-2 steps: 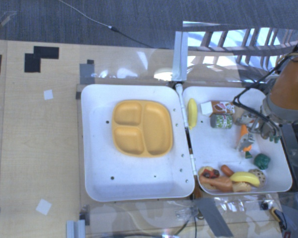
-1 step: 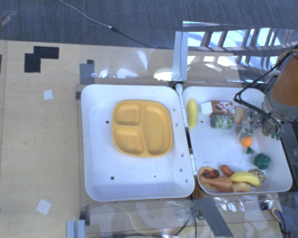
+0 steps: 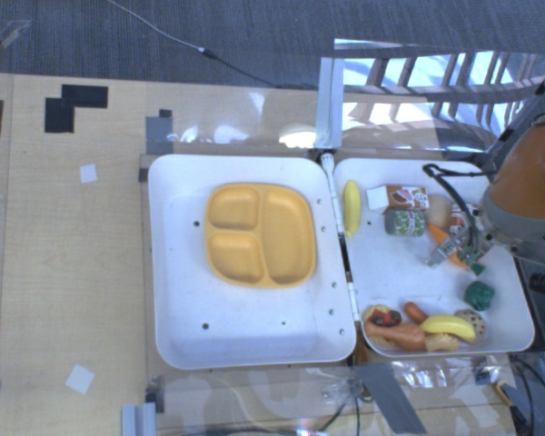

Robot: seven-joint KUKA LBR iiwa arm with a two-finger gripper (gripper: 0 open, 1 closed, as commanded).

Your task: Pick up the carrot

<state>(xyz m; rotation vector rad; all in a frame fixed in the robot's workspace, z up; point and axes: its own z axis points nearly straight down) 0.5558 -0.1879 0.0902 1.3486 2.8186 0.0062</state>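
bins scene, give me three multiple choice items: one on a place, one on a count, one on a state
1. Where is the yellow divided plate?
A. left bin
B. right bin
C. on the bench outside the bins

2. How many compartments does that plate have?
A. two
B. three
C. five

3. How is the claw placed?
A. over the left bin
B. low in the right bin at the carrot
C. outside both bins

Answers: 1 A, the plate lies in the left bin. 2 B, two small wells and one long one. 3 B, it sits at the orange carrot in the right bin.
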